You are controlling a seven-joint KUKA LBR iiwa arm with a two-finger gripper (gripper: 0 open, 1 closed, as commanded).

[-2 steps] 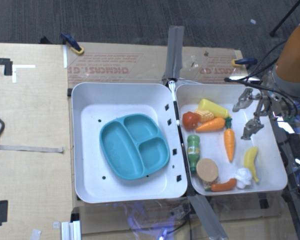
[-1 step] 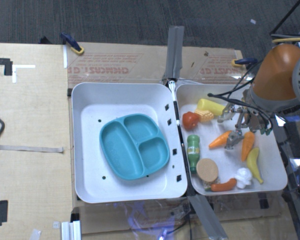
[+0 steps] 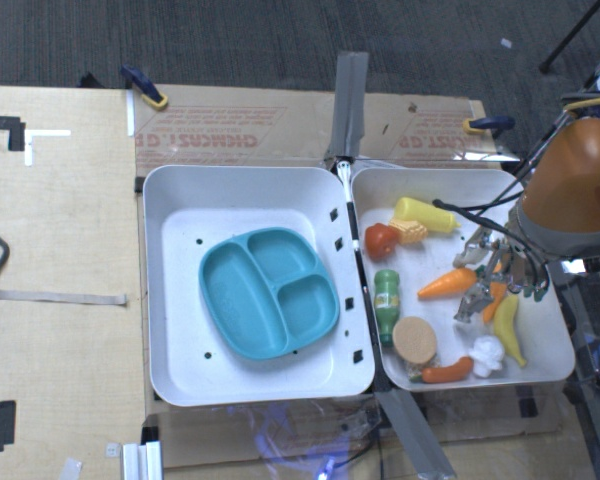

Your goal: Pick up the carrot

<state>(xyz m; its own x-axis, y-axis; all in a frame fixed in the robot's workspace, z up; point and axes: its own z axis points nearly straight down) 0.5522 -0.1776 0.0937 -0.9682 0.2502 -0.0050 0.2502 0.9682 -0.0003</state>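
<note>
Here, you see the carrot lying in the right bin, tip pointing to about 8 o'clock. The end effector sits just at the carrot's 3 o'clock end, touching or nearly so; you cannot tell whether its fingers are apart or together. At the carrot's 11 o'clock lies a tomato, at 9 o'clock a green bottle. A banana lies at 4 o'clock. The left bin holds a blue divided plate.

Smooth, shiny plastic is seen on the carrot, the blue plate and the white bins.
</note>
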